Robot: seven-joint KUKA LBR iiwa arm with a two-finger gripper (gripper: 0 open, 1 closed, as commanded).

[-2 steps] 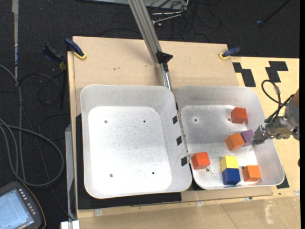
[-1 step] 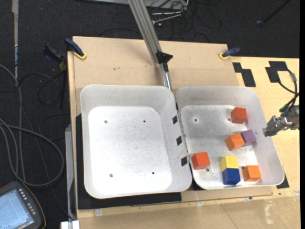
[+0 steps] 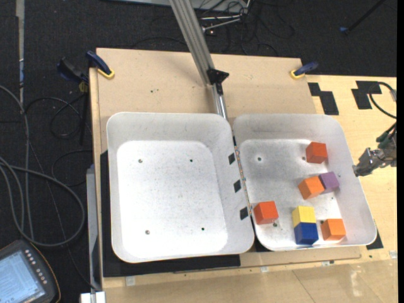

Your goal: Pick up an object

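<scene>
The right white bin (image 3: 353, 169) holds several small blocks. An orange block (image 3: 316, 151) lies near its far right. Another orange block (image 3: 311, 186) touches a purple block (image 3: 329, 181) at mid right. A third orange block (image 3: 266, 211) sits near the front left. A yellow block (image 3: 303, 215) rests against a blue block (image 3: 306, 232), with one more orange block (image 3: 333, 229) beside them. My gripper (image 3: 371, 161) hangs at the view's right edge, just outside the right bin's rim, apart from every block and with nothing seen in it.
The left white bin (image 3: 120, 169) lies beside the right one, their rims meeting at the middle. A metal pole (image 3: 192, 33) slants down from the top to the bins' far junction. Clamps (image 3: 101, 65) sit at the bench's far corners.
</scene>
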